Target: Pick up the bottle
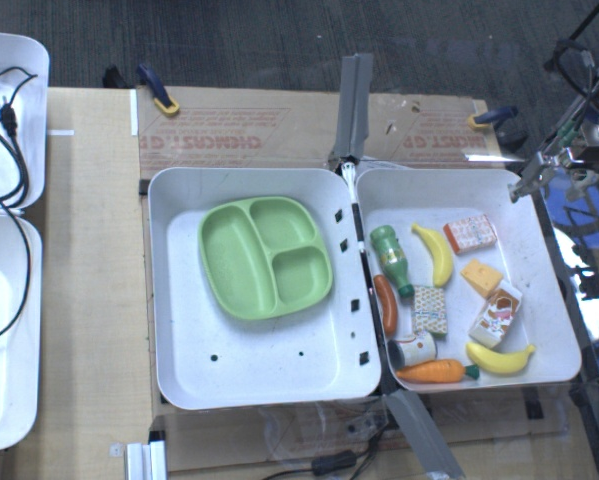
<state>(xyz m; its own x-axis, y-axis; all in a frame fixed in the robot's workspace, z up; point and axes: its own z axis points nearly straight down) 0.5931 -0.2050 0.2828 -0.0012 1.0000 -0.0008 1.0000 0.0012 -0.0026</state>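
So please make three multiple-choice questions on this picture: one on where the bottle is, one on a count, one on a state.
1. Where does the green bottle lie?
A. right bin, near its left wall
B. on the green plate
C. on the cardboard

2. How many bananas are in the right bin?
A. one
B. two
C. four

3. The bottle is
A. standing upright
B. lying on its side
C. between the fingers

Key: 1 A, it lies beside the divider; 2 B, one banana by the bottle, another banana at the front; 3 B, it lies flat.
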